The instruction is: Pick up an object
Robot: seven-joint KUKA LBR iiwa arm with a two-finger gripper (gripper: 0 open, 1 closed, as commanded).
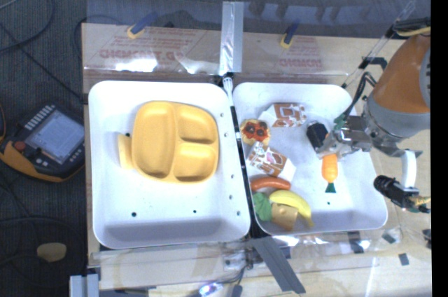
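Note:
My gripper [337,146] hangs over the right part of the right bin [364,215], reaching in from the right. Directly below it in the picture lies an orange toy carrot [330,169], its green tip pointing toward the bin's front; the carrot's upper end touches or sits just under the gripper. Whether it is gripped cannot be made out. Further left in the same bin lie a round pizza-like toy [254,129], two brown-and-white patterned pieces [288,113] [268,160], a red sausage [269,183], a banana [294,202], a green piece [260,206] and a brown lump [283,217].
The left bin [112,218] holds a yellow divided plate [175,141]. A raised divider [238,148] separates the two bins. The toys crowd the right bin's left half and front. A handheld controller [49,141] lies on the floor to the left.

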